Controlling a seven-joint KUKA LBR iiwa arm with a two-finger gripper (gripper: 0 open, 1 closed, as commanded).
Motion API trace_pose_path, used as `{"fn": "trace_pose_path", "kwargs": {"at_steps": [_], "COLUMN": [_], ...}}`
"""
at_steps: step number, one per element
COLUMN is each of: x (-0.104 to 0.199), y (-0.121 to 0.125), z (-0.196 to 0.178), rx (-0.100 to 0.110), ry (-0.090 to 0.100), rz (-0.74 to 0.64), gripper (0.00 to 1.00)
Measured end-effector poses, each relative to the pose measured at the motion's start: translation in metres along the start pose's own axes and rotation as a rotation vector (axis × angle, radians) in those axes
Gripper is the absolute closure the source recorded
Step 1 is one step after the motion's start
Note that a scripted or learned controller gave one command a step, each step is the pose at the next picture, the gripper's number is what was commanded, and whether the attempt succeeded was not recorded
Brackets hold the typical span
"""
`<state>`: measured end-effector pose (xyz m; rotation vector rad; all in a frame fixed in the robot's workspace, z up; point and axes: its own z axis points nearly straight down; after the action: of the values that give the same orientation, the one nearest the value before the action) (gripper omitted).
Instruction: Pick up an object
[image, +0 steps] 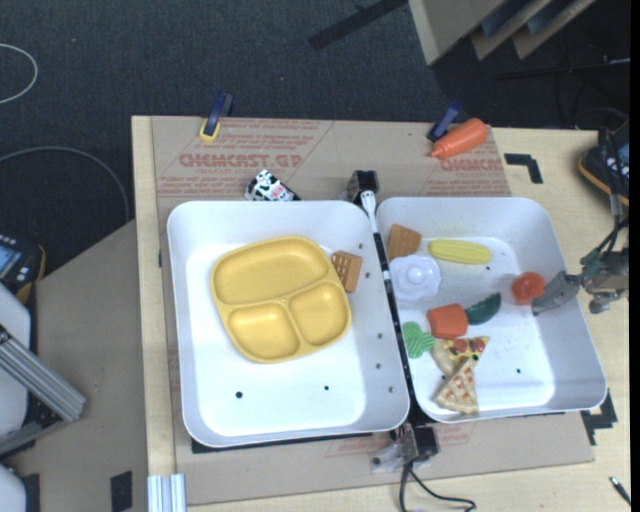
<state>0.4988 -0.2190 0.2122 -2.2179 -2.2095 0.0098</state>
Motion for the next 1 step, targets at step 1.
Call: {"fn": "trace_pose_path", "kwargs": {"at_steps": [1], "x": [0.0004], "y": [0.003], "z": [-0.0064], "rx": [-0.013], "ry": [-0.004], "rz": [-0.004], "gripper": [0.0]}}
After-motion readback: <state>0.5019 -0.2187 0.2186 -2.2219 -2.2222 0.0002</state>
